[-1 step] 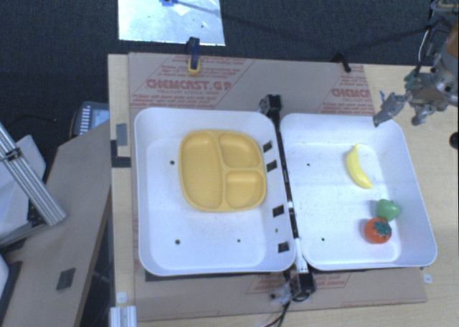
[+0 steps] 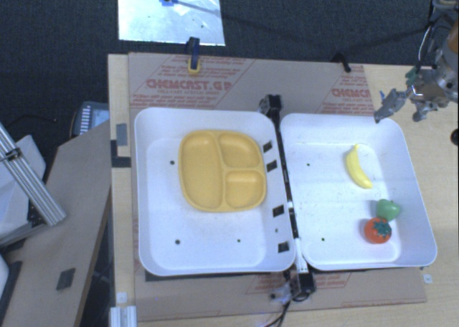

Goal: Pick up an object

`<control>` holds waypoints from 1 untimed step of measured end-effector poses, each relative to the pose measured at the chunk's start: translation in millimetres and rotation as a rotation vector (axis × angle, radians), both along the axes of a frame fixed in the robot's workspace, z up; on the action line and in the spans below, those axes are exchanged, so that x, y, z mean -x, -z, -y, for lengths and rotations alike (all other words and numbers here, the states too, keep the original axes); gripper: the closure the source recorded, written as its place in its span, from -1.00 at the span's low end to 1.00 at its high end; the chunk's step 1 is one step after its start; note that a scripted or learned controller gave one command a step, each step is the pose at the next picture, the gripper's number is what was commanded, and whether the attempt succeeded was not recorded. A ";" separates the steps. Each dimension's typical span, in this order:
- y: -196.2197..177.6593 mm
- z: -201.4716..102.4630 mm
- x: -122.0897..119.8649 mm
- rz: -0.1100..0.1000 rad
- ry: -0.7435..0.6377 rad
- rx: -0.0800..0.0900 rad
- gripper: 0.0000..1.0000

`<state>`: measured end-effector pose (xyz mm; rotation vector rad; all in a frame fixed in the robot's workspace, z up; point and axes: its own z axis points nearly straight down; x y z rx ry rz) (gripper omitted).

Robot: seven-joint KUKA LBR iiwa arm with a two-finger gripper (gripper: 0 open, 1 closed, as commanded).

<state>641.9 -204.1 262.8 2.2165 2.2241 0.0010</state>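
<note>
The gripper (image 2: 401, 103) hangs at two o'clock beyond the right bin (image 2: 323, 175), jaws spread and holding nothing — the toy banana (image 2: 358, 166), green pepper (image 2: 388, 209) and tomato (image 2: 377, 230) lie near the wall, where a descent risks striking the rim.

Yellow tray (image 2: 221, 171), yellow banana (image 2: 358, 167), green pepper (image 2: 388, 209), red-orange tomato (image 2: 378, 230) (green top), white bins (image 2: 158, 247).

Banana (image 2: 358, 167), tomato (image 2: 377, 230), yellow tray (image 2: 221, 171)

Even bright overhead light, soft faint shadows, glare on metal sheet (image 2: 171, 1), slightly grainy
</note>
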 end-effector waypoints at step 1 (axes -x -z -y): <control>57.2 -8.7 -3.9 -0.003 -0.003 -0.001 -1.00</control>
